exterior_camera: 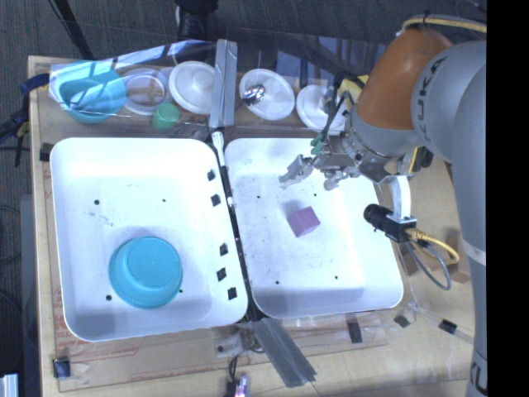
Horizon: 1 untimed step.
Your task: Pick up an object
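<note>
A small purple block (303, 220) lies on the floor of the right bin (273, 284), near its middle. A blue round bowl (147, 271) sits upside down in the left bin (83, 172), toward its front. My gripper (314, 174) hangs over the far part of the right bin, above and slightly behind the purple block. Its fingers (291, 175) are spread apart with nothing between them.
Behind the bins stand several white lids and cups (193, 86), a green cap (165, 117) and a blue plastic scoop (87, 91). A metal divider (223, 81) runs between the bins. Cables (430, 255) trail off the right bin's side.
</note>
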{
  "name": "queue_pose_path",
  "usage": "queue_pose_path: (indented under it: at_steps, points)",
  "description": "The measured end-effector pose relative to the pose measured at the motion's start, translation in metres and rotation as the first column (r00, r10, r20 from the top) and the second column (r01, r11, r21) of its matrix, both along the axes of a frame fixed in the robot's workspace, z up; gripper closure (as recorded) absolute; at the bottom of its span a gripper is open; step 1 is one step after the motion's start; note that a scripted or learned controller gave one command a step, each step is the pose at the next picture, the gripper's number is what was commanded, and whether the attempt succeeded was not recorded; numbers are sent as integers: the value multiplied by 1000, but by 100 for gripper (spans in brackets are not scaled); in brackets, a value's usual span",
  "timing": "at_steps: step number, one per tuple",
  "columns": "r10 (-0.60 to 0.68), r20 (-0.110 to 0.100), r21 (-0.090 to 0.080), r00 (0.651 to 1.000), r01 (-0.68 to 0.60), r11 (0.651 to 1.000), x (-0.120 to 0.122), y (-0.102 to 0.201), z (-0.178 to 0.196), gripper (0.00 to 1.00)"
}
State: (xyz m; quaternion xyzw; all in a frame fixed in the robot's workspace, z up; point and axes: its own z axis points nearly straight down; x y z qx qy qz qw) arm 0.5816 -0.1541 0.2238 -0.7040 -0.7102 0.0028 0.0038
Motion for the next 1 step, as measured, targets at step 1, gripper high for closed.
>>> queue_pose_path:
  at_steps: [1]
  points:
    - [29,-1,1,1000,-29,1000,-24,-49,-103,0]
